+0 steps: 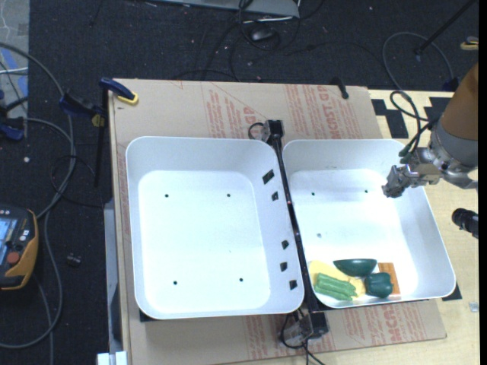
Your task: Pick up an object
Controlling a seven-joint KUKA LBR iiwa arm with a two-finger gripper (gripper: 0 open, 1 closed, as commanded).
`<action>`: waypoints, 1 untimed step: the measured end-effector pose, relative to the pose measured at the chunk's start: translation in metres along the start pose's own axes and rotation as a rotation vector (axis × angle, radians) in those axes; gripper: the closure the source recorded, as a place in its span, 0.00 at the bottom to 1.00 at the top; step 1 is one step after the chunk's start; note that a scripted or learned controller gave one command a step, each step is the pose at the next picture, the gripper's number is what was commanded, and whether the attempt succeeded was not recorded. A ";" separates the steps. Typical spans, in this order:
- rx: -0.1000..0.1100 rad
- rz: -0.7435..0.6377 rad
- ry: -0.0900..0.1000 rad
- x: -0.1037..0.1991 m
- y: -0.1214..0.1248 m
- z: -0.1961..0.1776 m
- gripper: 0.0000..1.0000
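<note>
Several small objects lie at the near end of the right bin [426,219]: a dark green bowl-shaped piece [355,265], a light green ridged piece [335,286], a teal-green lump [378,284], a pale yellow piece [326,270] and an orange piece [389,269]. My gripper [396,182] hangs over the bin's far right side, well above and beyond the objects. Nothing shows between its fingers.
The left bin [144,204] sits beside the right one, with a black divider strip [288,211] between them. Both rest on a cardboard sheet [228,105]. Cables and a yellow-black device [15,249] lie on the dark floor to the left.
</note>
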State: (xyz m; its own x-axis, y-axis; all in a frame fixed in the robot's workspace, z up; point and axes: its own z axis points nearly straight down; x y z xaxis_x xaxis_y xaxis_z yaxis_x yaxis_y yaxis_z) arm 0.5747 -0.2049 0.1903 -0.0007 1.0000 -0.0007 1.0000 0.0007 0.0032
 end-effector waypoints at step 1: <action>-0.002 0.000 -0.001 0.004 -0.007 -0.057 1.00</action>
State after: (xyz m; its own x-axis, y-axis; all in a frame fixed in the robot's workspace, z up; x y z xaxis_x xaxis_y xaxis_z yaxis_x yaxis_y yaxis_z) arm 0.5674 -0.2005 0.2469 -0.0006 1.0000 -0.0012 1.0000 0.0006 0.0050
